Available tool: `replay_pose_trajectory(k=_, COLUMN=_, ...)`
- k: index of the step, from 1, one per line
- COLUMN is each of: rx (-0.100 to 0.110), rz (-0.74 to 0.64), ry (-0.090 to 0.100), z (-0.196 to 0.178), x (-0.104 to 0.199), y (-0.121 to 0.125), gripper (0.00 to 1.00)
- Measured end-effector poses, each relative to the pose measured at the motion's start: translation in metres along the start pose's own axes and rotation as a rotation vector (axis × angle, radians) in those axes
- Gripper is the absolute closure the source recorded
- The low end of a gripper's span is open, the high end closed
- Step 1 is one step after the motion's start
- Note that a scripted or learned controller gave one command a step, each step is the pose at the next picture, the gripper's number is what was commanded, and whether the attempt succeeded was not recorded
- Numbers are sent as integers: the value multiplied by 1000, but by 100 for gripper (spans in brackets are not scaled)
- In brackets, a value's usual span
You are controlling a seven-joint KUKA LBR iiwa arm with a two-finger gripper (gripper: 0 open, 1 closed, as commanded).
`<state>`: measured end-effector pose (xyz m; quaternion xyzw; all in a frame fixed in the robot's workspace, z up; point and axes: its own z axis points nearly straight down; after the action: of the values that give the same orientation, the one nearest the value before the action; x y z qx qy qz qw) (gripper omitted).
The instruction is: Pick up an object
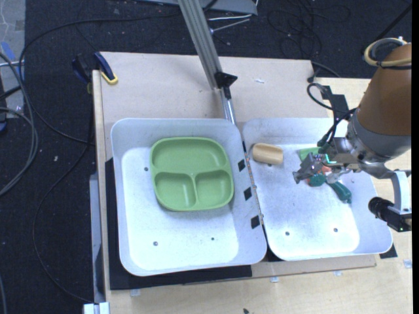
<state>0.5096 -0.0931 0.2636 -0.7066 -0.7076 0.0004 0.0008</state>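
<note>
My gripper (313, 171) hangs low over the right bin (308, 231), near its upper right part. Right under and beside it lies a teal and green object (339, 189), with a green piece (306, 154) showing behind the fingers. Whether anything sits between the fingers cannot be made out. A tan, bread-like cylinder (267, 154) lies in the same bin, to the gripper's left near the divider. In the left bin (183, 241) rests a green divided plate (192, 173).
A slanted metal pole (204, 38) runs down from the top to the bins' shared edge. The arm's grey body and orange band (387, 103) fill the right side. Cables lie on the dark floor around the wooden bench (163, 84).
</note>
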Motion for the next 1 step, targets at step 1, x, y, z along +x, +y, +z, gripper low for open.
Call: replay_pose_trajectory(k=1, rx=-1, rz=0, ry=0, z=0, x=0, y=0, gripper=0)
